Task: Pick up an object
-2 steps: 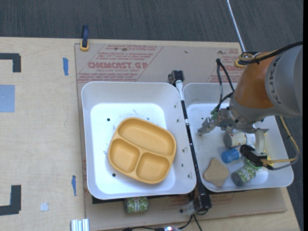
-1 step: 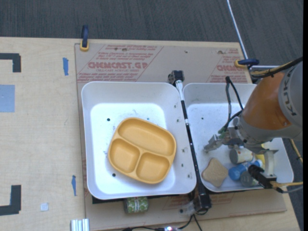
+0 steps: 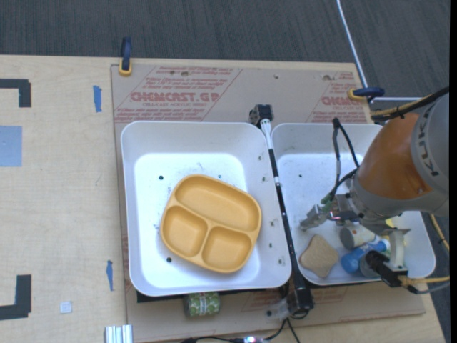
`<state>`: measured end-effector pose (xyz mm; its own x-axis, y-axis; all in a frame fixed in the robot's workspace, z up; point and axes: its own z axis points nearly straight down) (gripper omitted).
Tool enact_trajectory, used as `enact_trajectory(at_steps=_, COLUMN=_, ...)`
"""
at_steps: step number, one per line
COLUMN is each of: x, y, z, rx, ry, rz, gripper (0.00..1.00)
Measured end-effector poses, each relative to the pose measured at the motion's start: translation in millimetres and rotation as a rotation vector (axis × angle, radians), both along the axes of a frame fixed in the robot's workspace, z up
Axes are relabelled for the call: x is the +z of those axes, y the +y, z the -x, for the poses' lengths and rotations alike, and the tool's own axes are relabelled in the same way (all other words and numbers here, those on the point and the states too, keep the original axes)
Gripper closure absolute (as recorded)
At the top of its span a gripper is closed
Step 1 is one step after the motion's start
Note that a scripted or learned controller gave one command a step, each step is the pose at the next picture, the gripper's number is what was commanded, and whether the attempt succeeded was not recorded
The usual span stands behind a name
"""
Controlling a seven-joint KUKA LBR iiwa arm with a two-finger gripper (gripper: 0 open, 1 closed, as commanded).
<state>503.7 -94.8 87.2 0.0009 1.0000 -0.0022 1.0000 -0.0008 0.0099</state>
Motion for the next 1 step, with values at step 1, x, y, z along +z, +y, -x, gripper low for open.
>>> enact_trajectory(at_steps=1, x=0.0, y=1.9, z=20.7, rx=0.001, ry=-0.001, rz=-0.001, gripper=0.00)
